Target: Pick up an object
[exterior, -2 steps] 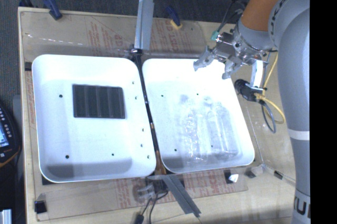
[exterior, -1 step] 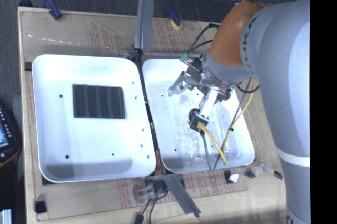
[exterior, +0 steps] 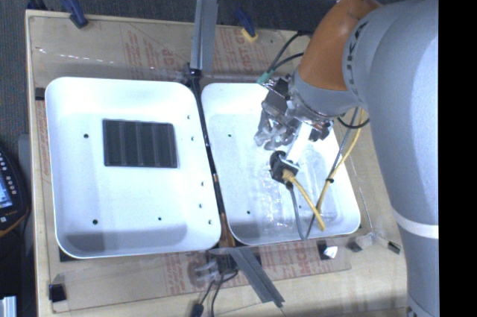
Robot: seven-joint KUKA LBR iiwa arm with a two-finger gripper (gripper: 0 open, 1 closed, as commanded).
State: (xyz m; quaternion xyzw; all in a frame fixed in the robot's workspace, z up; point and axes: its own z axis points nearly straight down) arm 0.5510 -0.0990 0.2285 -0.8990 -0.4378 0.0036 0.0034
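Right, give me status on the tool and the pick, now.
Tool over right bin, far half. Dark ribbed slab flat in left bin, apart from tool. Bin rims between them.

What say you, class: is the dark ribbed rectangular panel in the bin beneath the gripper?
No; the panel lies in the other white bin, apart from the gripper.

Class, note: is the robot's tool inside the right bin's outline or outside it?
Inside. The tool shows against the right bin's white floor, within its rim on every side; whether below rim height, cannot tell.
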